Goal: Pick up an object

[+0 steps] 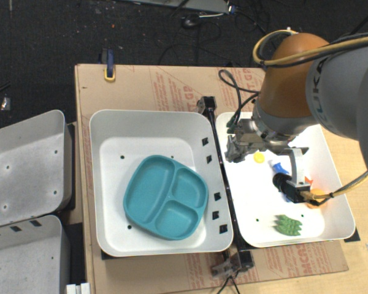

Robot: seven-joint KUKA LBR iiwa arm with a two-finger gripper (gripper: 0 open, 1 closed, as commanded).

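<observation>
Nearest me, at about five o'clock in the right bin [337, 228], lies a small green leafy toy [288, 225], well apart from everything else and looking the easiest thing to take. Just beyond it, toward three o'clock, a dark blue piece [284, 184] lies touching something orange [316, 195], with a little yellow piece [258, 158] near the bin's middle. The gripper [239, 146] hangs over the bin's ten o'clock corner, beside the yellow piece; I cannot tell how it is set, and nothing shows in its grasp. The left bin [104, 127] holds a teal divided plate [165, 196]. I'd judge this the approach step: next it must choose a target, centre over it and descend
</observation>
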